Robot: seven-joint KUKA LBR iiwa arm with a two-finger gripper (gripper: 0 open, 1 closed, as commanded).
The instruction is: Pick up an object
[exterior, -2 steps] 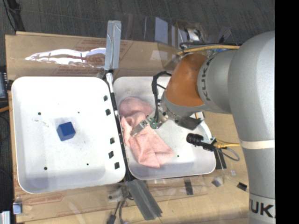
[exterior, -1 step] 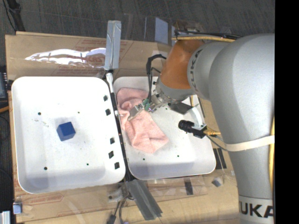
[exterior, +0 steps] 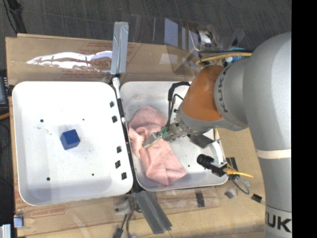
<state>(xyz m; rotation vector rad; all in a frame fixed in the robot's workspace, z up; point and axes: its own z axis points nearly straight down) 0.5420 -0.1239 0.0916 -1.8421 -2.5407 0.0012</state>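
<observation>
A crumpled pink cloth [exterior: 153, 150] lies in the right bin [exterior: 148, 90], against its left wall. My gripper [exterior: 153, 138] reaches in from the right and sits low over the middle of the cloth, its tips at the fabric. A small blue cube [exterior: 70, 139] rests on the floor of the left bin [exterior: 29, 98], far from the gripper.
The grey arm with its orange band [exterior: 200, 98] covers the right half of the right bin. A raised divider with black clips [exterior: 119, 133] separates the two bins. Cardboard [exterior: 59, 51] lies behind them.
</observation>
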